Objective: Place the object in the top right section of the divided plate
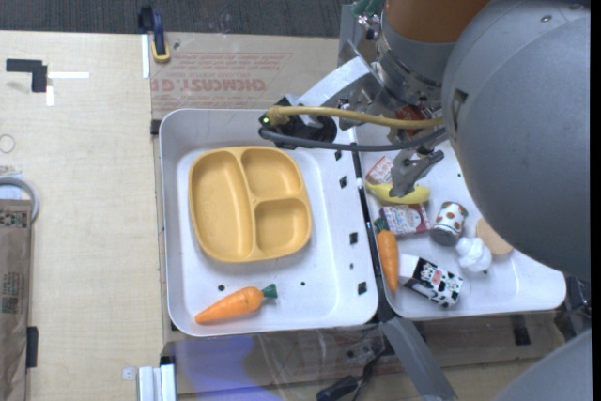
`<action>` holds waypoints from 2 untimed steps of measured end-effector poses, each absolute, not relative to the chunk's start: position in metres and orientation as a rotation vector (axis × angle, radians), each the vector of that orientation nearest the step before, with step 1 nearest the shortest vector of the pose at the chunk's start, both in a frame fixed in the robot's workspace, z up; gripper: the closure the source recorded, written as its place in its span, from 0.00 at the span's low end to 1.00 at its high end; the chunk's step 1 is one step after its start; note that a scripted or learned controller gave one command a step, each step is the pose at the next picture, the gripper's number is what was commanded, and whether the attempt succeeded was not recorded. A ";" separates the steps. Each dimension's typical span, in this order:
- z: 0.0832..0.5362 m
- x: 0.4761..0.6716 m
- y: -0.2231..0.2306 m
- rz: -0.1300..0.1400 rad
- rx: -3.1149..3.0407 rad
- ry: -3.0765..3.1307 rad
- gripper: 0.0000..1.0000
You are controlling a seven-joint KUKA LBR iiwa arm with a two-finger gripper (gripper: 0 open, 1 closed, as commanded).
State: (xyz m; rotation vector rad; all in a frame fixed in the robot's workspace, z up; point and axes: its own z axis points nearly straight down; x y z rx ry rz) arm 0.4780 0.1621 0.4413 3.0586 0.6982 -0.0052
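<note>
The yellow divided plate (249, 202) lies in the left white bin (173, 230); its top right section (272, 172) holds nothing. My gripper (409, 181) hangs low in the right bin (528, 283), right over a yellow banana-like toy (398, 195) near the bin's left wall. The arm's bulk hides how the gripper stands against the toy. An orange toy carrot (230, 303) lies in the left bin below the plate.
The right bin also holds a second carrot (388, 258), a pink packet (406, 219), a small spotted can (451, 219), a cow-patterned carton (434, 280) and a white piece (472, 252). A yellow cable (329, 114) hangs over the left bin's far corner.
</note>
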 end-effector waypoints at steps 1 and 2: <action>0.441 0.478 0.137 -0.006 3.022 0.844 0.00; 0.441 0.500 0.131 -0.003 3.121 0.322 0.00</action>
